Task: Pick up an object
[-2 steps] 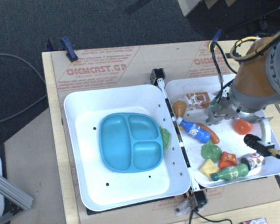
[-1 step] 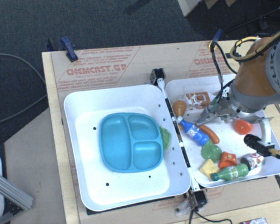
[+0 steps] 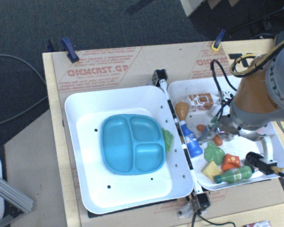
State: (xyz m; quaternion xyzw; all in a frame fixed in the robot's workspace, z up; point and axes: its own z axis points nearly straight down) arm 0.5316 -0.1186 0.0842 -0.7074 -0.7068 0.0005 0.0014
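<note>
Over at 3 o'clock, hand (image 3: 217,130) (can't tell its state) sits among crowded toys and probably nudges the orange piece (image 3: 218,140) away.

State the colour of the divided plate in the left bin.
Light blue: the divided plate shows plainly in the camera view.

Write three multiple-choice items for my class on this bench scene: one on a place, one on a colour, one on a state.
1. Where does the divided plate lie?
A. left bin
B. right bin
C. on the floor

2. What colour is that plate?
A. red
B. blue
C. black

3. How does the green bottle sit?
A. upright
B. hanging from the arm
C. on its side

Answers: 1 A, it rests on the left bin floor. 2 B, its surface is light blue. 3 C, it lies lengthwise in the right bin.
</note>
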